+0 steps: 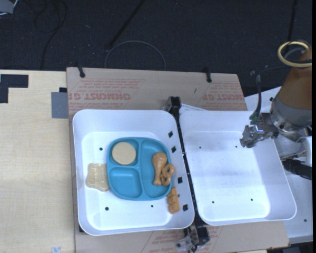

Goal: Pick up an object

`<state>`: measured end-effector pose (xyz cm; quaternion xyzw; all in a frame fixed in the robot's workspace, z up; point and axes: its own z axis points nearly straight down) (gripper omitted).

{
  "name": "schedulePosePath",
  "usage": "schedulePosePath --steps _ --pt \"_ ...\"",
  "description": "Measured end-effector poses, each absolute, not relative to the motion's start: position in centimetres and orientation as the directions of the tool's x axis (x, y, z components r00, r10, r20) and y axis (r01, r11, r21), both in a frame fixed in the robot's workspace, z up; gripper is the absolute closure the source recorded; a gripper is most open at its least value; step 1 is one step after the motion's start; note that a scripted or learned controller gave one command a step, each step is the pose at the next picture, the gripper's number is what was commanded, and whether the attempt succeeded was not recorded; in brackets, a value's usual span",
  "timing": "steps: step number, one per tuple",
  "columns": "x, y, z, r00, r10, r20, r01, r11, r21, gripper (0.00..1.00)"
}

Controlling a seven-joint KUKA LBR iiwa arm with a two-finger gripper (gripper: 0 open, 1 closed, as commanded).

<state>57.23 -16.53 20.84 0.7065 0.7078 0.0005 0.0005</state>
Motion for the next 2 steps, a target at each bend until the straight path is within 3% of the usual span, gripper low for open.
schedulePosePath --steps 1,2 --pt "57.2 -16.5 20.6 -0.002 1.000 0.001 1.000 0.002 -0.002 1.00" --pt "57.9 -10.6 20.3 -0.004 1.000 0.002 1.000 0.004 -0.003 1.00"
